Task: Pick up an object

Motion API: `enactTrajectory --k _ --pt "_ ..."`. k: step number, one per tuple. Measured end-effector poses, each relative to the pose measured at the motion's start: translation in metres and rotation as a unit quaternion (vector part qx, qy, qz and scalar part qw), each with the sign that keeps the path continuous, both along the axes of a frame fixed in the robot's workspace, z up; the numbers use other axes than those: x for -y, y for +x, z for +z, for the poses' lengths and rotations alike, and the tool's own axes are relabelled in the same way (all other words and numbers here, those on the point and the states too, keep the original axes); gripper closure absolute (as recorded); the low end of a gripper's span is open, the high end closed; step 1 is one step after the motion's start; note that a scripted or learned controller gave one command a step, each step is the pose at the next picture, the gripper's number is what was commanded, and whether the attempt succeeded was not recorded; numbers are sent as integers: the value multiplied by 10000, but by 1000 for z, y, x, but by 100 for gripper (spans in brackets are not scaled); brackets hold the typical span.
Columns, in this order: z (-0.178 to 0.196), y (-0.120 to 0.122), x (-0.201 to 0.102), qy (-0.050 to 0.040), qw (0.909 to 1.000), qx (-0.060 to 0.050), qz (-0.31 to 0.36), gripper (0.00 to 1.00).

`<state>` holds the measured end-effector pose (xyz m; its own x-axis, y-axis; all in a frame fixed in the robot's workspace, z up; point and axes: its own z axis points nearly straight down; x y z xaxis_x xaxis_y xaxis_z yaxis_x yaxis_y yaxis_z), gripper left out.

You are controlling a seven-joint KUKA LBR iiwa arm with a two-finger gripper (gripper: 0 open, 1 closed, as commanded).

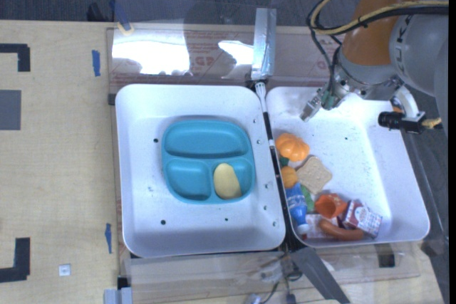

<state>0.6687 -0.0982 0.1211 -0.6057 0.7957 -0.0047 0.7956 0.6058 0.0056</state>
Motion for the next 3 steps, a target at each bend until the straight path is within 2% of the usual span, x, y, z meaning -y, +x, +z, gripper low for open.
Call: enactTrajectory --k 1,2,3 --pt "-1 -1 0 3 10000 -18 -3 0" --pt "-33 -8 5 0 9997 -91 245 0" --pt "-34 -16 -1 5 10000 -13 -63 0"
